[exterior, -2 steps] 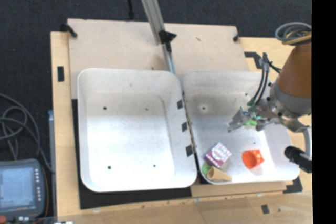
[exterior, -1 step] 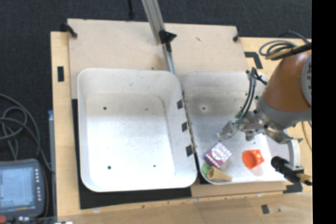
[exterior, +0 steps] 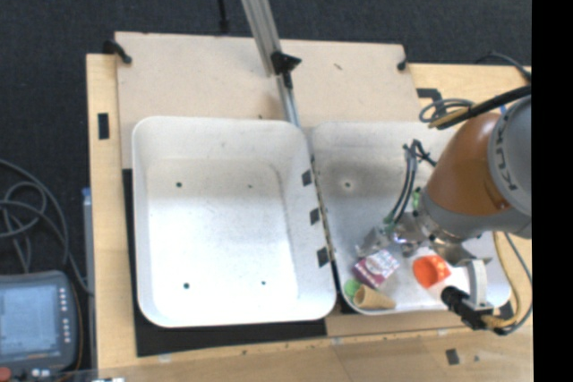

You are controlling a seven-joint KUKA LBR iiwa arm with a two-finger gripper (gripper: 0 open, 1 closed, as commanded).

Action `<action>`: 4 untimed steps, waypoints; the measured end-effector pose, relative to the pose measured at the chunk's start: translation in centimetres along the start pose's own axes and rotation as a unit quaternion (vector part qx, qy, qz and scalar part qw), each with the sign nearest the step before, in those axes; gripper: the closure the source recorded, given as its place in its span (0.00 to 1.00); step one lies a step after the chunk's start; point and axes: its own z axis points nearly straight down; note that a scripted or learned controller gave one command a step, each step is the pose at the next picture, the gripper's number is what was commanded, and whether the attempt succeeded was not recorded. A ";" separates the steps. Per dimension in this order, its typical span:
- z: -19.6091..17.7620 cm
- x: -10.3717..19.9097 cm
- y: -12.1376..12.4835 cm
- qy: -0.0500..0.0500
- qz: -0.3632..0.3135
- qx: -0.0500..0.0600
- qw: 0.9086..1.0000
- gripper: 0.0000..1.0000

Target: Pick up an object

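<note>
Objects for picking lie bunched in the near corner of the right-hand shallow white plastic bin [exterior: 358, 157]: a small pink-and-white printed packet [exterior: 377, 267], crumpled and lying flat; an orange rounded plastic piece [exterior: 431, 270] just to the packet's right; and a tan cone-shaped piece with a green tip [exterior: 372, 297] lying on its side just nearer the front rim than the packet. The metal two-finger gripper [exterior: 391, 239] hangs low over this cluster, just above the packet in the view, at the end of the grey arm with its orange band [exterior: 466, 165]. Whether the claw is apart or together I cannot tell, nor whether it touches the packet; nothing can be made out in its grasp. The left-hand shallow white bin [exterior: 224, 219] lies alongside on the tan wooden bench [exterior: 358, 76], well apart from the cluster.
</note>
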 end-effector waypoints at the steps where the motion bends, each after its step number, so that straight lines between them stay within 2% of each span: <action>1: 0.0 -0.1 0.0 0.001 0.001 -0.002 1.000 0.00; 2: -1.1 -0.2 0.2 0.000 0.005 -0.005 1.000 1.00; 3: -7.1 -1.1 0.5 -0.001 0.001 -0.007 1.000 1.00; 4: -10.9 -1.3 0.7 -0.001 -0.002 -0.006 1.000 1.00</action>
